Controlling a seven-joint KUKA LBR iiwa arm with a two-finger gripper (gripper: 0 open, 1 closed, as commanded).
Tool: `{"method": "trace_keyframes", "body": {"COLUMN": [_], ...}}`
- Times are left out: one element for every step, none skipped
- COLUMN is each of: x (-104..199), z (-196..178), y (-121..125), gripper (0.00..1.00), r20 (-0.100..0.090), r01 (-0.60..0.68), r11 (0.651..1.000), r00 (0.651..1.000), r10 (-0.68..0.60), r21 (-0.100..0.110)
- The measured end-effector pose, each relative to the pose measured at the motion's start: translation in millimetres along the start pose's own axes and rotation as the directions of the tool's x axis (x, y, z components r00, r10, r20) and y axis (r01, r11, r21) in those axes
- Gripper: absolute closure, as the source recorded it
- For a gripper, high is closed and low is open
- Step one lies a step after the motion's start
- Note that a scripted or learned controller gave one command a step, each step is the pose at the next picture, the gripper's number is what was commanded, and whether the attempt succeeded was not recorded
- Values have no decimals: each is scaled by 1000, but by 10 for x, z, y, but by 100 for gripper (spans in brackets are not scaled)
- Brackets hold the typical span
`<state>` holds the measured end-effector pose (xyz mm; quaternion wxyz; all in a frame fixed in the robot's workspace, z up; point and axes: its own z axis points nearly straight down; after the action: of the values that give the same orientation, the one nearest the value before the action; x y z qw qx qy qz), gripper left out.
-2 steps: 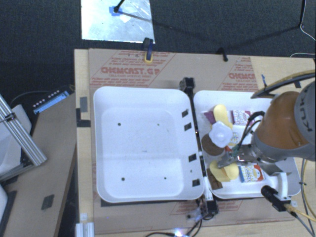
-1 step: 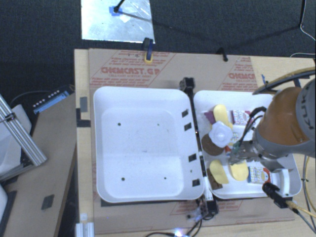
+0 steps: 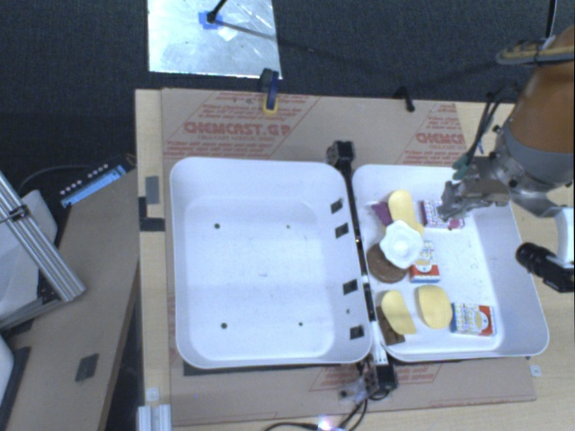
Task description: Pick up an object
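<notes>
The right bin (image 3: 512, 268) holds several small items. A yellow piece (image 3: 401, 206) lies next to a purple scrap (image 3: 381, 212) near its back left. A white crumpled cup (image 3: 401, 241) rests over a brown disc (image 3: 384, 268). Beside them lies a small red and white box (image 3: 424, 272). Two yellow pieces (image 3: 434, 305) and a red and white carton (image 3: 472, 319) lie toward the front. My gripper (image 3: 452, 201) hangs low over a white and magenta packet (image 3: 440, 215) at the back of this bin. Whether it touches the packet is unclear.
The left bin (image 3: 260, 259) stands beside the right one, joined by black clips (image 3: 350, 285) along the shared wall. A foil sheet (image 3: 214, 25) lies behind the bench, and a blue and yellow clamp (image 3: 269, 91) sits at the board's back edge.
</notes>
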<state>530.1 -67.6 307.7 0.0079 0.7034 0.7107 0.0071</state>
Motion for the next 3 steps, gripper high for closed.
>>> {"method": "trace_keyframes", "body": {"x": [371,758,884], "z": [-2136,-2288,-2282], "y": [-47,-60,-284], "gripper": [100,100,100], "r20": [-1,-2,-2], "r01": [-3,-2,-5], "r11": [1000,1000,1000], "r00": [1000,1000,1000], "r10": [3,2,5], "r21": [0,16,19]}}
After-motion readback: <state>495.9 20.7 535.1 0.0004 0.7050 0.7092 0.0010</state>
